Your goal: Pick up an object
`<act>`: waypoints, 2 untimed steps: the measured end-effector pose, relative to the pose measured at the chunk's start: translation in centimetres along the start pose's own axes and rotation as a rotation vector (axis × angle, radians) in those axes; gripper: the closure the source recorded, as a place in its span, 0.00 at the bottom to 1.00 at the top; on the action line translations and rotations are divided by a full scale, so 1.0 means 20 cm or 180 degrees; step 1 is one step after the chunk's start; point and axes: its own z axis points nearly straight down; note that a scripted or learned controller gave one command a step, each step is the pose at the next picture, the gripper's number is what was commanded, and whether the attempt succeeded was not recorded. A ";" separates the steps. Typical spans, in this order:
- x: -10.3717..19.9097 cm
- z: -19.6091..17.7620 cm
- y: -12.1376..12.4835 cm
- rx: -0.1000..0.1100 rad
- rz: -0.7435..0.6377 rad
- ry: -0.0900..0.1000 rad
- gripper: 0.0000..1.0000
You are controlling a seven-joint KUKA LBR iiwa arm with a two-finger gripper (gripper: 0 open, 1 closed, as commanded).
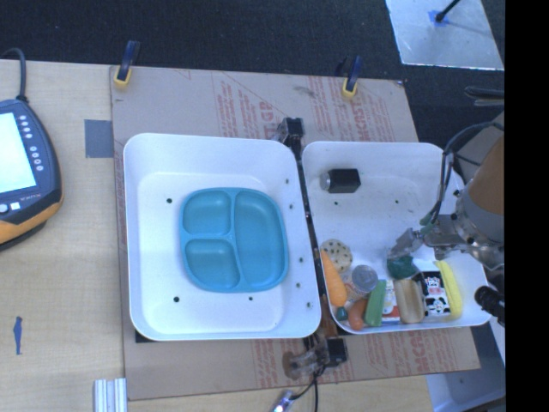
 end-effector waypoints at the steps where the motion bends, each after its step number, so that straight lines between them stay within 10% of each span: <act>1: 0.21 0.23 0.29 0.0001 -0.0008 -0.0004 0.00; 2: 0.01 0.25 0.09 -0.0001 -0.0002 -0.0003 0.00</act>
